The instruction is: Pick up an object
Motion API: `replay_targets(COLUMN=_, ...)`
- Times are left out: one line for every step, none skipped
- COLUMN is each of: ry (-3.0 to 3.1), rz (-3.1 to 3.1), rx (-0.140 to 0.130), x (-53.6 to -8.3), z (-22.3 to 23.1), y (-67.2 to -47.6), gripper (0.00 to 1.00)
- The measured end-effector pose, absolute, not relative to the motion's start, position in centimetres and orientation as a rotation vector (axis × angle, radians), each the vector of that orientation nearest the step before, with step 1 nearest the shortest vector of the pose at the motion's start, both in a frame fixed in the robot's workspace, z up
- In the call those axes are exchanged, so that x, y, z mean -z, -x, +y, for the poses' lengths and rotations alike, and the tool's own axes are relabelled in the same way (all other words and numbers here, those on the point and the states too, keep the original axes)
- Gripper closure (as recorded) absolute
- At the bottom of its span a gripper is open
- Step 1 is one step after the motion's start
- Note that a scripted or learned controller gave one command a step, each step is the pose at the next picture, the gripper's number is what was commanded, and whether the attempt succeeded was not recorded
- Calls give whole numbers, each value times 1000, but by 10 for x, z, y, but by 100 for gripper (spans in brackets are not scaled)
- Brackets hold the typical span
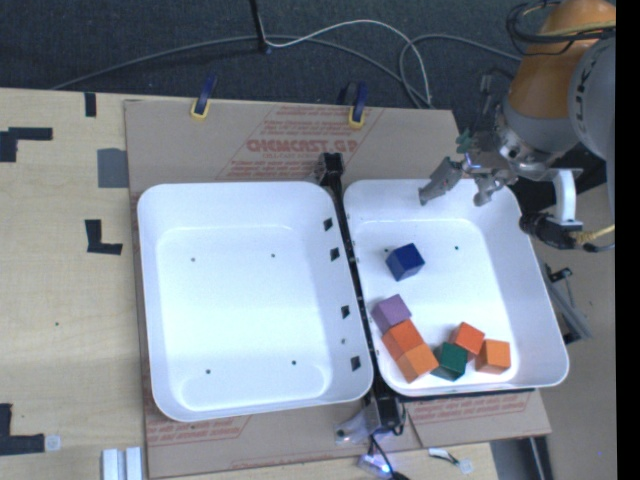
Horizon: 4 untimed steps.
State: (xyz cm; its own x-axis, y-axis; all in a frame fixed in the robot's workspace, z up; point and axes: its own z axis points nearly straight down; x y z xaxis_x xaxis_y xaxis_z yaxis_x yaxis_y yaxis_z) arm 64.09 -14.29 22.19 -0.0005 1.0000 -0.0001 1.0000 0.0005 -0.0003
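**Gripper open above the right bin, blocks waiting below**

The gripper (460, 190) hung over the far rim of the right bin (528, 298), its two fingers spread wide apart with nothing between them. Six small blocks lay in that bin. The blue block (405, 260) sat alone near the middle, well apart from the rest. The others crowded the near end: a purple block (391, 312) touching an orange block (403, 336), a second orange block (418, 361) just beside a green block (452, 359), and two more orange ones (468, 337) (494, 354) close behind it.

The blocks looked rigid, light and flat-sided, likely wood or plastic, so they should have borne a firm squeeze without harm. Smooth faces might have slipped under a weak or skewed pinch. The best hold seemed to be across two opposite flat faces, fingers square to them.

The blue block appeared the easiest target: open floor lay on every side, leaving room for both fingers to drop past it. The clustered blocks offered little gap between neighbours, and a finger coming down there would probably have struck a block. The bin's sloped walls and the divider (345, 268) against the left bin (170, 298) stood clear of the blue block.
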Motion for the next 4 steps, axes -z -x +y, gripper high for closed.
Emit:
replay_targets(ry=2213, rz=-2217, rx=-11, x=-83, z=-121, y=-643, gripper=0)
replay_targets(ry=2219, rz=-2222, rx=-1, x=-89, z=-95, y=-614, gripper=0)
replay_targets(ry=2223, rz=-2220, rx=-2, x=-89, z=-118, y=-596, gripper=0)
replay_targets(ry=2220, rz=-2223, rx=1, x=-99, z=-116, y=-597, gripper=100)
